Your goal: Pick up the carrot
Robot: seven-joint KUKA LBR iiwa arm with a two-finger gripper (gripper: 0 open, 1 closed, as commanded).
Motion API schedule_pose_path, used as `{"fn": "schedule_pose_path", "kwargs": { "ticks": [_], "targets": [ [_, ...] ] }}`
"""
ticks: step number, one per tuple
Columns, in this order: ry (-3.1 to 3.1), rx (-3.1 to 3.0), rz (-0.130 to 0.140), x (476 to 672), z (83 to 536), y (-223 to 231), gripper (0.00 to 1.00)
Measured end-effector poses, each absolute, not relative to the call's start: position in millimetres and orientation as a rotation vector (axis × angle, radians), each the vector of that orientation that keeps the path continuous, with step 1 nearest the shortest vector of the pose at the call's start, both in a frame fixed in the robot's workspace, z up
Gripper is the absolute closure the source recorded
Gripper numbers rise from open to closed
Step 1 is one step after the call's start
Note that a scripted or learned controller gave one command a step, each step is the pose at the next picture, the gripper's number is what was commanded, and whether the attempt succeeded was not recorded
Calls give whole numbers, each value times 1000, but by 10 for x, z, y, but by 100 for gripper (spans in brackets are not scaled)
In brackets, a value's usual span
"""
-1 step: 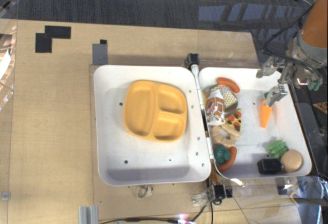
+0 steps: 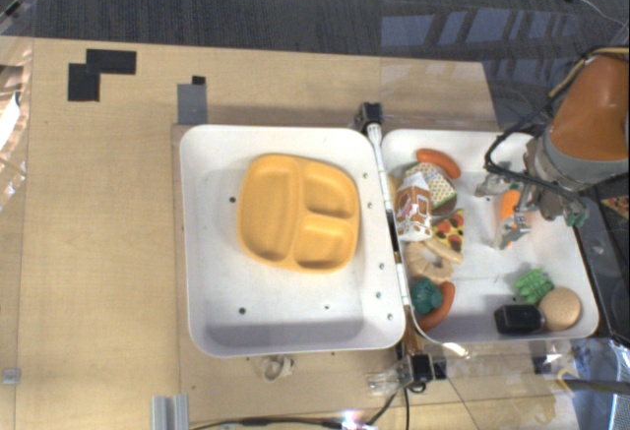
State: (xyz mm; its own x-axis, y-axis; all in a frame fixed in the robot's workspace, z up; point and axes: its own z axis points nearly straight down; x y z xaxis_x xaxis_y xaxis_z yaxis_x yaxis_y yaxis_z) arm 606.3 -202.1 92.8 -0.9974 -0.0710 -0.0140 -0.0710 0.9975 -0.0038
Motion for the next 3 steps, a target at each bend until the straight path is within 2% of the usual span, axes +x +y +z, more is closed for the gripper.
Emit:
{"fn": "schedule_pose_path", "kwargs": {
  "ticks": [1,2,3],
  "targets": [
    [3112,297,-1,6217,893,-2037,0],
    [3125,-115,-3,5650,901,-1660,0],
    [3120,274,-2,6637,1060,-2057,0]
  ]
}}
